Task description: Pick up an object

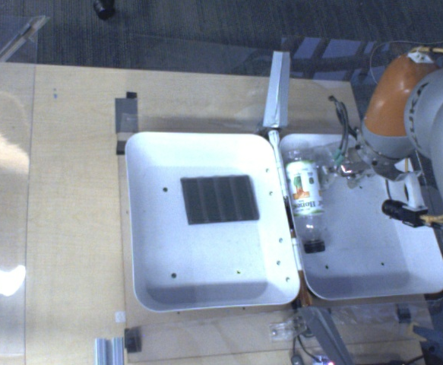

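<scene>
A clear plastic bottle (305, 198) with a green and orange label lies along the left wall of the right bin (373, 265), its black cap (314, 245) pointing toward the front. My gripper (342, 165) hangs low over the back of that bin, just right of the bottle's base end. The grey arm with its orange band (392, 101) reaches in from the right behind it. A dark grey ribbed rectangular pad (219, 199) lies flat in the middle of the left bin (153, 265).
A metal post (276, 90) stands at the back between the two bins. Cables and a black connector (403, 211) hang off the arm over the right bin's right side. The wooden bench (54, 204) stretches out to the left.
</scene>
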### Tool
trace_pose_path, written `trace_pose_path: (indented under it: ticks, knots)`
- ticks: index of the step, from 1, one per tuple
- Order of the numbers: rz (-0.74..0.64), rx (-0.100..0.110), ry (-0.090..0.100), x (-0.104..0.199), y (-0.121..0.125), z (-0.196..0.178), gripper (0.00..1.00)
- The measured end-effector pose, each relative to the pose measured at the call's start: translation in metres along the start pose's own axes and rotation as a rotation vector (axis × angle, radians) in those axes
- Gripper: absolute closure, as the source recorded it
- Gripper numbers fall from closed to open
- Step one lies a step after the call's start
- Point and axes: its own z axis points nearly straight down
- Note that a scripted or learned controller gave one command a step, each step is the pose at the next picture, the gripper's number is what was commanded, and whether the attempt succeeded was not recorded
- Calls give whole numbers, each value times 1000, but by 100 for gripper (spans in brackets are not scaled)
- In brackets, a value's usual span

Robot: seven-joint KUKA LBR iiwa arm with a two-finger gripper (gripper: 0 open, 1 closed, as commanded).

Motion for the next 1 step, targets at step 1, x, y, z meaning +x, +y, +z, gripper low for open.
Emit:
trace_pose_path:
  ticks: [1]
  knots:
    - [-195, 11, 21, -47, -2, 4, 0]
